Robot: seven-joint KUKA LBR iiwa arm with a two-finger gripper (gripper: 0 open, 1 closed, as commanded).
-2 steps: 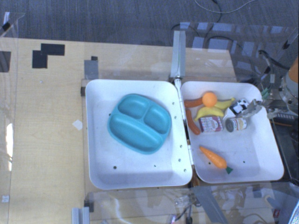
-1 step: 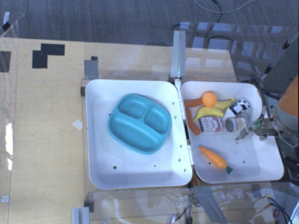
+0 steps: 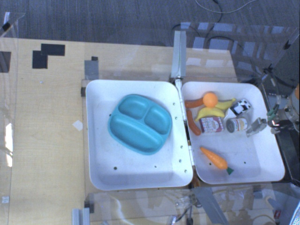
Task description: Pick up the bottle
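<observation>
The bottle (image 3: pixel 236 124) is a small grey piece with a pale label, lying on its side in the right bin (image 3: pixel 262 165) near that bin's right wall. My gripper (image 3: pixel 256 127) reaches in over the right rim, just to the right of the bottle and very close to it. Nothing shows held in it.
Around the bottle lie a black-and-white spotted toy (image 3: pixel 240 107), a yellow banana (image 3: pixel 214 110), an orange ball (image 3: pixel 210 99), a pink carton (image 3: pixel 211 124), a red sausage (image 3: pixel 192 123) and a carrot (image 3: pixel 214 159). A blue divided plate (image 3: pixel 139 123) lies in the left bin (image 3: pixel 101 172).
</observation>
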